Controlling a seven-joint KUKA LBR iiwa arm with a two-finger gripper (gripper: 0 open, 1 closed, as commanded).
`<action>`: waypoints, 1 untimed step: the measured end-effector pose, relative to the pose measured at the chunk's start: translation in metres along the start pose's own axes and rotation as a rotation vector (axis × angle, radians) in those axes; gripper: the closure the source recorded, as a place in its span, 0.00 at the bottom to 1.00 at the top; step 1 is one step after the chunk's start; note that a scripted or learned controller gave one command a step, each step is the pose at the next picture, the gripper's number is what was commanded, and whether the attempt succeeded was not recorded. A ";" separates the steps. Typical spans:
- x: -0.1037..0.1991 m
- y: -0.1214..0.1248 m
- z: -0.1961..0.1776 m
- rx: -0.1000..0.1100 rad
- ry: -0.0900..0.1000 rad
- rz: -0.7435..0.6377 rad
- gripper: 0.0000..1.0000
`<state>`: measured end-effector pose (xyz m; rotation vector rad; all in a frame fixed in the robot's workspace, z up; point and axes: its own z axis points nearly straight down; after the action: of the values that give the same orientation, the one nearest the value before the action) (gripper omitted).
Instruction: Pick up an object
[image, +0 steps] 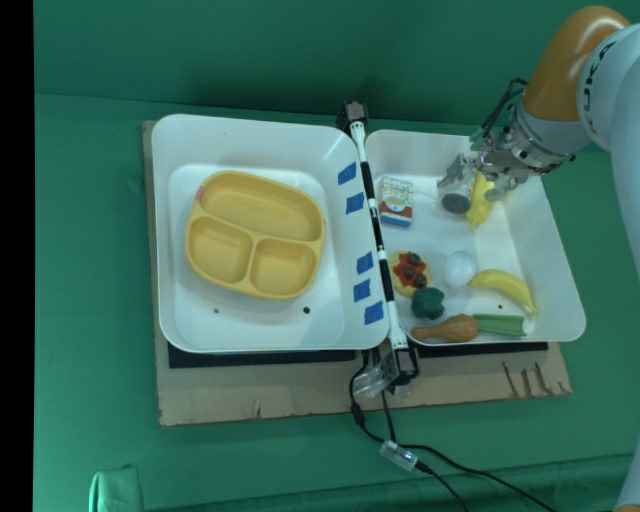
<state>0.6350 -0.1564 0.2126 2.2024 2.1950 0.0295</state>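
Note:
My gripper (482, 188) hangs over the back of the right bin (560, 290), with the arm reaching in from the upper right. A small yellow toy food (479, 207) sits between its fingers, its top pinched and its lower end pointing down toward the bin floor. The gripper is shut on it. A dark round part (456, 203) shows just left of the yellow piece.
In the right bin lie a small carton (397, 201), a pizza slice toy (409, 271), a white egg (460, 268), a banana (503, 287), broccoli (428, 302), a drumstick (448, 328) and a leek (500, 324). The left bin (180, 150) holds a yellow divided plate (255, 234).

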 end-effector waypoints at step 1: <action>-0.003 0.003 -0.014 -0.015 -0.008 0.006 1.00</action>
<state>0.6370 -0.1593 0.2264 2.1971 2.1775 0.0365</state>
